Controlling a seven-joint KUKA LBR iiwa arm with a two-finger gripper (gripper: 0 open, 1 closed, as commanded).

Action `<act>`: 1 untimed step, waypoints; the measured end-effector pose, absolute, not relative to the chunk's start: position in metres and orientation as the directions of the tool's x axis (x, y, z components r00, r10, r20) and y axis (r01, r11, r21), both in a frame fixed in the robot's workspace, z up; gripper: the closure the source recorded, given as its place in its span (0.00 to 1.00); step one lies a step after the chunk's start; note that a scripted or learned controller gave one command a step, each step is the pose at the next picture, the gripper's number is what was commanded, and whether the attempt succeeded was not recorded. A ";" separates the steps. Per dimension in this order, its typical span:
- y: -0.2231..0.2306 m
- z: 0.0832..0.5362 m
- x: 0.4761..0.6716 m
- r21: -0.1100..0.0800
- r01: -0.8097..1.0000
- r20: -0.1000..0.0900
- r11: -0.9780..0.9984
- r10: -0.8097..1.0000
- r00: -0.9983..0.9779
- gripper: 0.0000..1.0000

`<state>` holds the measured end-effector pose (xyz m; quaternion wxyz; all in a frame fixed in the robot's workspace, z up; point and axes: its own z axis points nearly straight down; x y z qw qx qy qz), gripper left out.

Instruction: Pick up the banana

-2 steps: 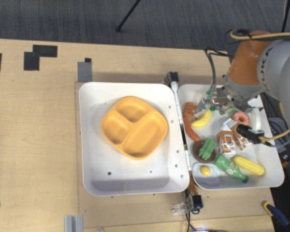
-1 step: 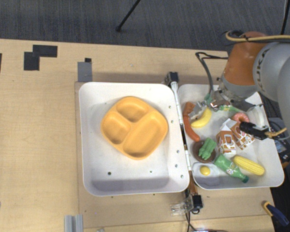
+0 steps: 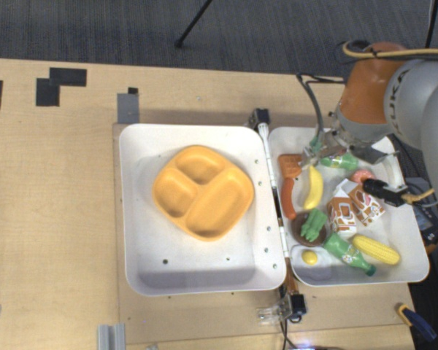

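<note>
The arm (image 3: pixel 394 93) reaches over the right bin (image 3: pixel 412 257), its gripper (image 3: pixel 314 154) low at the banana's (image 3: pixel 314 188) upper end; whether its claw is wide or narrow cannot be told. The banana lies among toy foods, beside a corn cob (image 3: pixel 376 250). A yellow divided plate (image 3: pixel 202 191) sits in the left bin (image 3: pixel 142 268).

From my console the bench (image 3: pixel 51 217) reads as pale, matt wood. Both bins (image 3: pixel 204 279) look like smooth white plastic with a soft sheen. The yellow tray (image 3: pixel 203 191) is glossy moulded plastic. At 3 o'clock of it, the banana (image 3: pixel 314 188) and corn (image 3: pixel 377 250) look like smooth toy plastic (slightly shiny). The arm (image 3: pixel 416 100) shows satin grey casing, its orange band (image 3: pixel 369 90) glossier.
</note>
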<state>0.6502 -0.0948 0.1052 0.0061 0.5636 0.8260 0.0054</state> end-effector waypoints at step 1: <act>-0.122 0.087 0.588 0.004 0.928 -0.004 0.373 0.928 -0.373 1.00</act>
